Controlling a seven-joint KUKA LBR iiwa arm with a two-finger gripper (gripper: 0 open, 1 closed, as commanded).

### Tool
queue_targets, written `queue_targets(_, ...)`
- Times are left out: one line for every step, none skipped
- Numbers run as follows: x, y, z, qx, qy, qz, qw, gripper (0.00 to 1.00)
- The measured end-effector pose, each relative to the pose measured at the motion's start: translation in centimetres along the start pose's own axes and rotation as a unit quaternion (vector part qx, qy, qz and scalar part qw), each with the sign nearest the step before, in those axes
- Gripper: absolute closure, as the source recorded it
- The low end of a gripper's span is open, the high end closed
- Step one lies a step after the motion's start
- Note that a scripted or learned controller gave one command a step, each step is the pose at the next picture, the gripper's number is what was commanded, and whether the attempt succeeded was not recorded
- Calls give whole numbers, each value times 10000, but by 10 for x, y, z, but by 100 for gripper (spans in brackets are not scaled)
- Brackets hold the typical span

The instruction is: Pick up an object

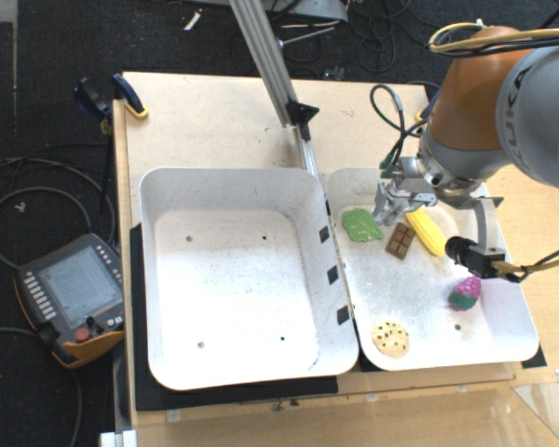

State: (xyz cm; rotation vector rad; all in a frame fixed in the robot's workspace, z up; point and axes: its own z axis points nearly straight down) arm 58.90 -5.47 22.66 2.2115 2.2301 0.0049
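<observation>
end effector (391,205) right of centre, over green piece (361,224) | openness: cannot tell, nothing visibly held | placed low, likely lining up a pick

Arm bent low, end effector (391,209) down

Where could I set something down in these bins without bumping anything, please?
The left bin offers bare floor wall to wall. In the right bin, room lies between the cookie and purple piece. Its far end is crowded: green piece, brown block, yellow piece, gripper.
</observation>
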Motion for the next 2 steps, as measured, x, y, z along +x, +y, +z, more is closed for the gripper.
queue_targets(58, 10, 8, 10, 1, 2, 10000, 100)
queue_targets(121, 26, 6, 2, 3, -6, 10000, 100)
